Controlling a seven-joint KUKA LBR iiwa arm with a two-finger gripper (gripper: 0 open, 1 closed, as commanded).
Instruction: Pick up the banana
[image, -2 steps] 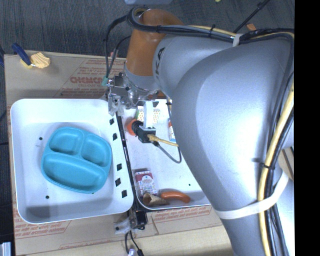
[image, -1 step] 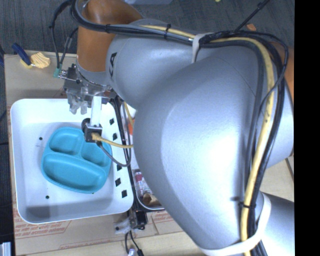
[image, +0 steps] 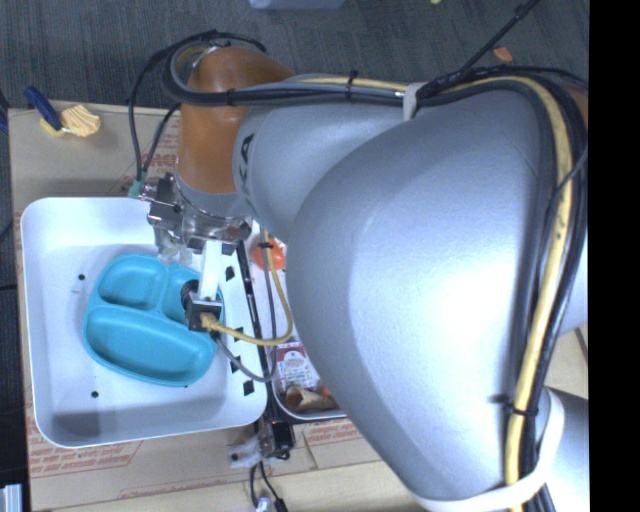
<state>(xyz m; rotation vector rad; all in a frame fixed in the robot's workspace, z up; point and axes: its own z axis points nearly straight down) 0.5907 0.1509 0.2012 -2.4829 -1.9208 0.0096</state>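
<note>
The grey arm (image: 420, 280) reached into the left white bin (image: 50, 300), where a blue divided dish (image: 140, 330) lay. The gripper (image: 178, 240) hung at the dish's upper edge. How far it was open could not be told, nor where the banana lay.

Brown bench (image: 150, 465) — white bin (image: 120, 415) on it; small yellow-blue object (image: 72, 121) at top-left corner.
</note>
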